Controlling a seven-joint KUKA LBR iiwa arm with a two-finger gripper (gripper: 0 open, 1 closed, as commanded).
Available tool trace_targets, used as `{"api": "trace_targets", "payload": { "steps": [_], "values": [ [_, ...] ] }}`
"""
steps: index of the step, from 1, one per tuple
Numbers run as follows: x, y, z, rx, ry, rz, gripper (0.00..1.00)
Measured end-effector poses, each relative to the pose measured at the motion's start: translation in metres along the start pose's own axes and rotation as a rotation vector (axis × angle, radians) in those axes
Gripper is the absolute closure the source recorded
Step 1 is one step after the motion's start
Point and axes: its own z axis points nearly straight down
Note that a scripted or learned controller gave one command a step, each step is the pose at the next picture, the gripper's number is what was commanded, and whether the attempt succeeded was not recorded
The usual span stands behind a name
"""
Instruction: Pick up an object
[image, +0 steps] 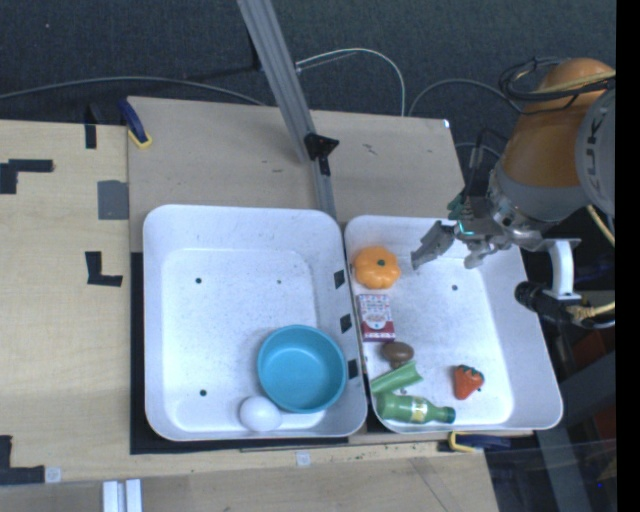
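My gripper (452, 254) hangs over the back of the right bin (520, 330), its two grey fingers spread open with nothing between them. An orange pumpkin-like toy (376, 267) lies just left of the fingers, apart from them. Further forward in that bin lie a small red-and-white carton (377, 319), a brown oval piece (398, 352), a green cylinder (396, 379), a green bottle (415, 409) and a red strawberry (467, 380).
The left bin (200, 300) holds a blue bowl (301, 367) and a white ball (260, 412) near its front edge. A grey pole (290, 90) slants down to the divide between the bins. Cables run behind the bench.
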Motion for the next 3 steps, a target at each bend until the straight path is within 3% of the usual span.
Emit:
{"api": "trace_targets", "payload": {
  "steps": [1, 3],
  "values": [
    [0.000, 0.000, 0.000, 0.000, 0.000, 0.000, 0.00],
    [-0.003, 0.003, 0.109, 0.005, -0.001, 0.001, 0.00]
  ]
}}
